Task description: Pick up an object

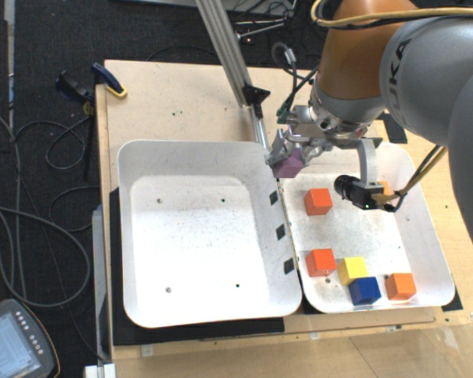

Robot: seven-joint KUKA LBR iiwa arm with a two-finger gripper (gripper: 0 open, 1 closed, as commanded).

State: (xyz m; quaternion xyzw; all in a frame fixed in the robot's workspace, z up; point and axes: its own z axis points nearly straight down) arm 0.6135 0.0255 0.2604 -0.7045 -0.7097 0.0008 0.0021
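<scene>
The arm reached in from the right, and its hand [293, 150] hung over the far left corner of the right bin [426, 246], close to the rim it shares with the left bin [134, 235]. A purple block [288, 164] sat at the fingertips, its top tucked between the two fingers, so the hand appeared to be closed on it. Whether the block was clear of the bin floor or resting on it could not be told from this slanting view.

By that reading the pick was well along: an object was taken, and what remained was to lift it clear and show that the grip would hold. If the block was only pinned against the rim, the grasp itself was still in doubt.

The other blocks lay loose in the right bin: an orange one [318, 201] near the middle, and along the near edge a second orange block [322, 262], a yellow block [351, 270], a blue block [365, 290] and a third orange block [400, 286].

The only writing was a few dark letters on the arm's grey shell at upper right, cut off and not legible. No labels showed on the bins, blocks or surface [181, 101].
</scene>
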